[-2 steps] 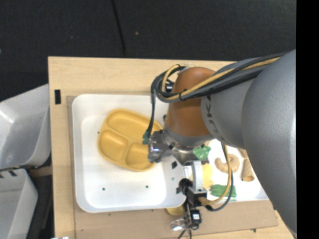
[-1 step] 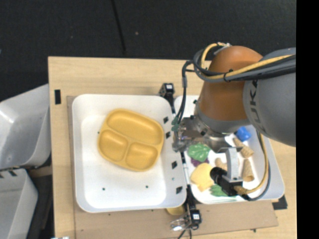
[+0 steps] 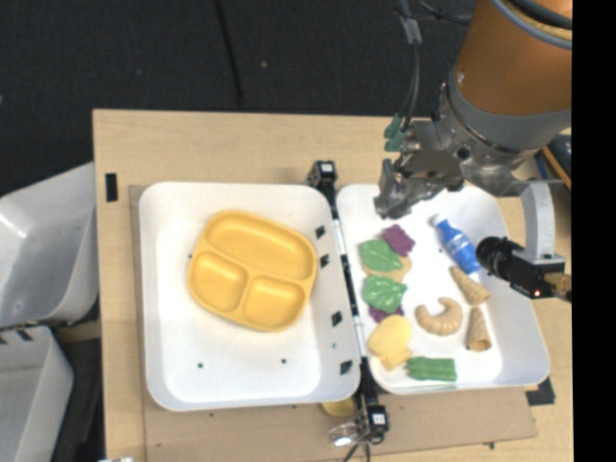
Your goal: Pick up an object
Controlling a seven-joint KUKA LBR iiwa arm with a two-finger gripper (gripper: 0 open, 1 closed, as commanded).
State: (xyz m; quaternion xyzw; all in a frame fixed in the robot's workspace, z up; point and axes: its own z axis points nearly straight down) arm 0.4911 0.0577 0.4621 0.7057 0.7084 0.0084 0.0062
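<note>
Green toy piece [image 3: 430, 369] nearest, right bin [image 3: 520, 354]. Gripper [image 3: 393, 200] poised above purple grapes [image 3: 397, 240], approach step; opening cannot be told. Next: descend, close.

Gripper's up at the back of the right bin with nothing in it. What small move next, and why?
Probably ease the gripper down and slightly toward the camera onto the purple toy. It hangs over the right bin's far corner, and that toy lies just in front of it, apart from the blue bottle.
</note>
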